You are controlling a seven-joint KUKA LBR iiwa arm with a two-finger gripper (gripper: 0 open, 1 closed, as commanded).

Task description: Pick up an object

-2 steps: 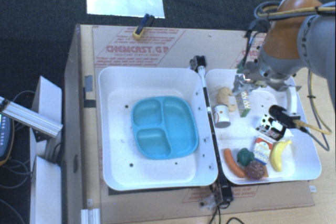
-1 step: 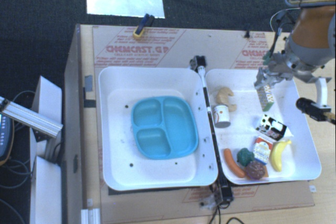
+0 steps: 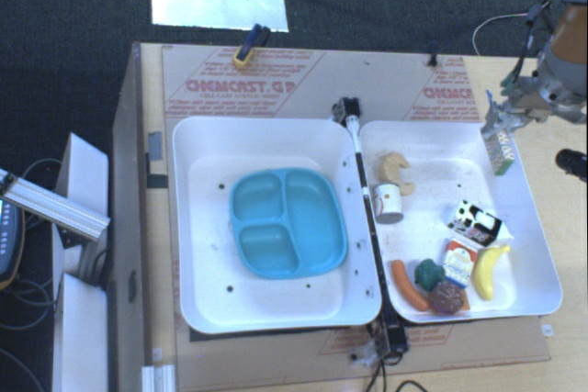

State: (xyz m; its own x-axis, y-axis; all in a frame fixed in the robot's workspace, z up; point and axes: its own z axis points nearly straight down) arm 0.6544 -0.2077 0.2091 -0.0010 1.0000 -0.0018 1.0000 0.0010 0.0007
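Bins are sitting side by side on the bench (image 3: 276, 78): the left bin (image 3: 197, 225) is carrying a blue divided tray (image 3: 287, 222), while the claw (image 3: 501, 128) is gripping a greenish carton (image 3: 501, 150) above the right bin's (image 3: 533, 225) far rim.

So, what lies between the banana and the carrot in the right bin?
In the camera view, between the banana and the carrot lie a dark green item, a dark red round item and a small red and white packet.
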